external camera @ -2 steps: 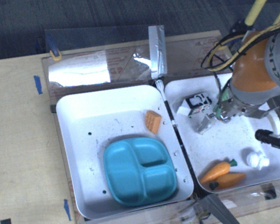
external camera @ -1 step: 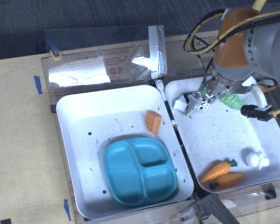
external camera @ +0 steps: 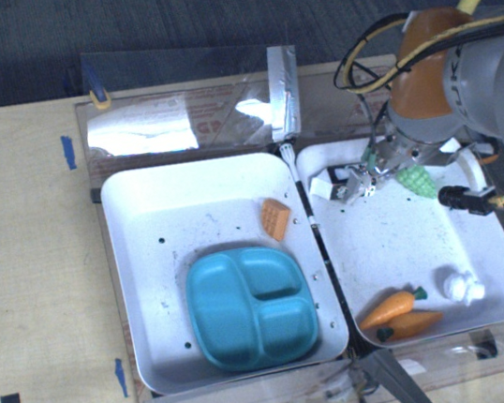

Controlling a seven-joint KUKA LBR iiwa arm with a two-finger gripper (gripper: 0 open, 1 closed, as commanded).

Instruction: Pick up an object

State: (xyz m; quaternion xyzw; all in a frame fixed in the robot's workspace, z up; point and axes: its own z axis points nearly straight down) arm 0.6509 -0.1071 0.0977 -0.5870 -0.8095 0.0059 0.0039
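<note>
Upper right of frame: gripper [external camera: 360,184] low over right bin [external camera: 495,299] w/ green object [external camera: 417,181] just beside it, approach step, whether anything is gripped can't be told; carrot [external camera: 387,308] at bin's lower edge; next move, judged: settle on a target.

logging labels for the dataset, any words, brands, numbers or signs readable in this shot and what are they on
No text can be read.
Reddish printing on the clear plastic sheet behind the left bin: too blurred to read.
Black and white tag in the right bin, beside the hand: too small to read.
Blue divided plate, toy carrot, orange wedge: no markings visible.
</note>
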